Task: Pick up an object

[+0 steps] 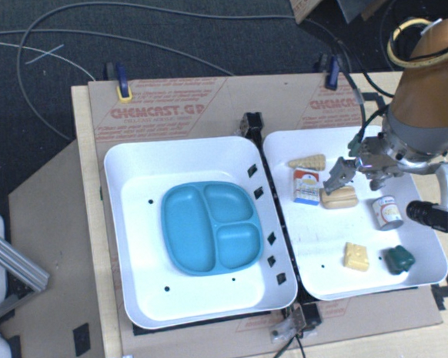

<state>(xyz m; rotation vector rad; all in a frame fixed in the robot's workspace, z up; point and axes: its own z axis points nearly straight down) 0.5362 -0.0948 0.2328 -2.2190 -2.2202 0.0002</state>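
Over in the right bin [417, 279] the gripper [346, 174] hangs just above a tan bread-like piece [339, 198] whose long axis runs left to right; I cannot tell how its jaws stand. Crowding it are a red-and-white carton [306, 186] just to the left and a wafer [307, 163] beyond. Nearby sit a small can [386, 212], a yellow block [356, 257] and something dark green [399, 259], perhaps a toy. Next door, the left bin [131, 174] carries a blue divided plate [211, 226].

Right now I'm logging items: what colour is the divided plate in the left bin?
Light blue; the divided plate shows clearly in the camera view.
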